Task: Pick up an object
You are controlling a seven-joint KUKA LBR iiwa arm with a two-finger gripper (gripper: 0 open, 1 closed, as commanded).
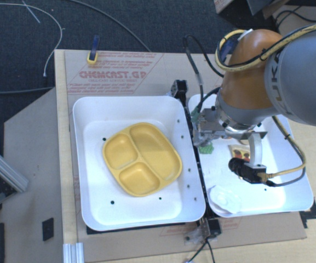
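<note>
You've got the gripper (pixel 212 140) low in the right bin (pixel 289 199); can't tell its grip. Yellow divided tray (pixel 142 158) sits left.

Glossy yellow plastic tray (pixel 142 159)

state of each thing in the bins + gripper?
yellow divided tray: upright, flat in the left bin, compartments bare
small green object: in the right bin, near the divider, under the wrist
white crumpled object: lying on the right bin's floor, near front edge
gripper: down over right bin; finger state unclear
</note>
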